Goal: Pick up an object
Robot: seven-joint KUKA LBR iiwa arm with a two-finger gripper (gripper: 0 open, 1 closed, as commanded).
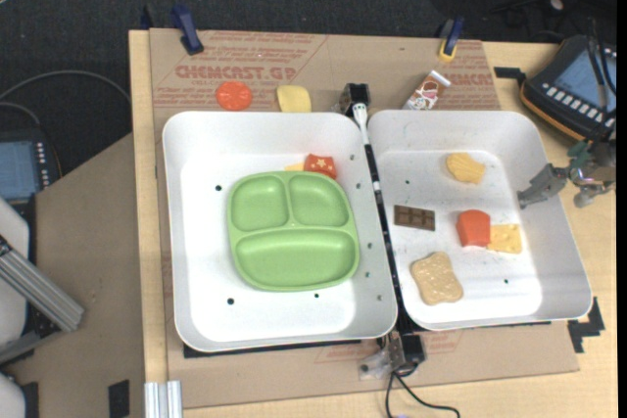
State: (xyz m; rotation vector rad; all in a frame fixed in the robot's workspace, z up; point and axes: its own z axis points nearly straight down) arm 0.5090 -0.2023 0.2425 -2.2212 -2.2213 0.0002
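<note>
Right bin (529,137) | pincer (534,192) at right rim, spread?, holds nothing | red block (473,228) near, to its left

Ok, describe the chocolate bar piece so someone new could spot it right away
Look in the right-hand white bin, near its left wall. The chocolate piece lies flat there, left of the orange-red block and above the tan cookie. It alone is dark brown and rectangular.

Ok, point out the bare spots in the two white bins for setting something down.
Left white bin: bare floor left of and in front of the green divided plate. Right white bin: bare near corner, and upper left beside the yellow bun. Crowded around the brown chocolate bar and red block.
</note>
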